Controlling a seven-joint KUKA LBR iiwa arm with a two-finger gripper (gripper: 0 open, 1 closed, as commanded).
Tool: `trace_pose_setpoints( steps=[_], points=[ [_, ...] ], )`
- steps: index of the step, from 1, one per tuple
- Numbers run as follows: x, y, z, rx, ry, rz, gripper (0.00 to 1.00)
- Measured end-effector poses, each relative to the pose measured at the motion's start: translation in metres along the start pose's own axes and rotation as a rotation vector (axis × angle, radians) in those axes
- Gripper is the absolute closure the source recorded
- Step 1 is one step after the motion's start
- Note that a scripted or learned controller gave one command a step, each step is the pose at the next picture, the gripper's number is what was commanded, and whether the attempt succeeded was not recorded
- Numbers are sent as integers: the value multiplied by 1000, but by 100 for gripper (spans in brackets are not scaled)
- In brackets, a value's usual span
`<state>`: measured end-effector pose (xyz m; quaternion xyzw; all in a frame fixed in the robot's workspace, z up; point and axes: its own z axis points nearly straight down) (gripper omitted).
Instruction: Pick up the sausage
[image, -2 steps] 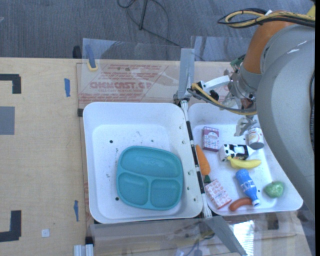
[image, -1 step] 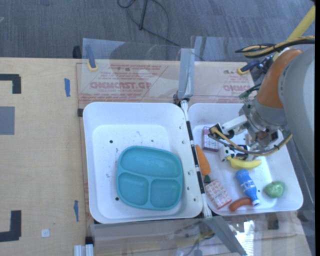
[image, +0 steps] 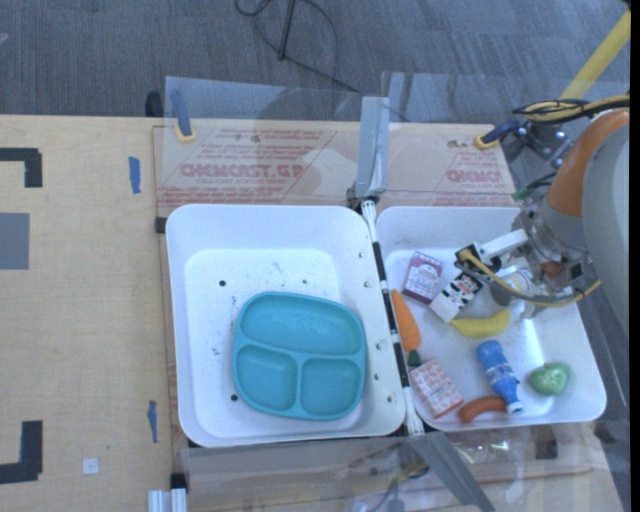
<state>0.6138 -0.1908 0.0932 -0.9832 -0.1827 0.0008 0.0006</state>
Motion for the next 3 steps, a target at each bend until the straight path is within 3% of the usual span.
trace_pose_setpoints(
  steps=[1, 2, 3],
  points=[
    [-92, -23, 6, 9, 5, -28, 0],
    [-92, -23, 6, 8, 6, -28, 0],
    [-85, -16, 6, 32, 8, 50, 0]
  ],
)
